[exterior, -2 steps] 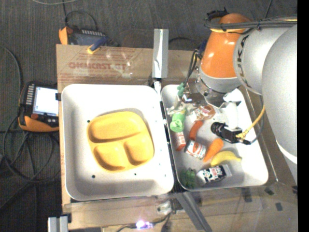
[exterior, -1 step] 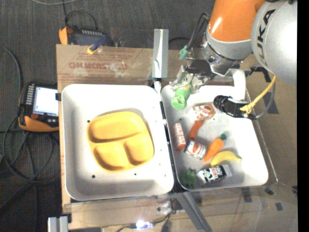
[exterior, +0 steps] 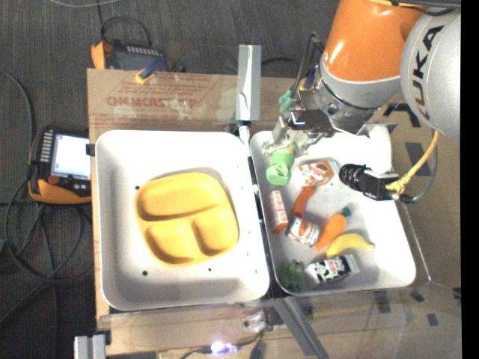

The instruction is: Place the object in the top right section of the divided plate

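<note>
A yellow divided plate (exterior: 187,215) lies in the left white bin (exterior: 112,200), with one long section at the top and two smaller ones below. A green cup-like object (exterior: 279,167) lies tilted at the upper left of the right bin (exterior: 404,268). My gripper (exterior: 290,139) hangs directly over the top end of the green object, touching or nearly touching it. The grey and orange arm (exterior: 367,36) hides the gripper's upper part.
The right bin also holds a red packet (exterior: 314,172), a red tube (exterior: 278,209), a red can (exterior: 303,230), a carrot (exterior: 331,229), a banana (exterior: 349,243), a black-and-white carton (exterior: 329,268) and a dark green piece (exterior: 292,274). A black cable plug (exterior: 359,176) hangs over this bin.
</note>
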Available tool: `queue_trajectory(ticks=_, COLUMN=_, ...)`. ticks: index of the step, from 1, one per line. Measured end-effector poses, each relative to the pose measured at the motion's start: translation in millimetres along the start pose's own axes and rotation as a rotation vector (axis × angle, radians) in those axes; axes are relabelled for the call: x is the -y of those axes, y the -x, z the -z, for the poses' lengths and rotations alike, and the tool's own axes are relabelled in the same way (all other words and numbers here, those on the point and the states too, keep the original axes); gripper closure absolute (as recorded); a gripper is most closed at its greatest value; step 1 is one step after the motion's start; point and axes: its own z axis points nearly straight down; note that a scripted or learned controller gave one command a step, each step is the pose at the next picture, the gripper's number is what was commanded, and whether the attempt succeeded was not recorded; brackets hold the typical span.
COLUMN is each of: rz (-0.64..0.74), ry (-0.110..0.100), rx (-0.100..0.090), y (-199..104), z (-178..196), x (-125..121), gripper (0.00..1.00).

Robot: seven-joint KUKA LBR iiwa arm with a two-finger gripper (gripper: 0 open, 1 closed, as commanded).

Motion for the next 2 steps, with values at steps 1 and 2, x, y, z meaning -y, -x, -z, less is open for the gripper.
queue_trajectory(ticks=1, rz=-0.089, ry=-0.004, rx=-0.003, y=-38.9, z=-176.4, x=27.2, gripper=1.0)
queue_trajectory(ticks=2, rz=-0.026, ry=-0.001, rx=-0.001, y=-118.6, z=-107.2, x=-20.0, gripper=1.0)
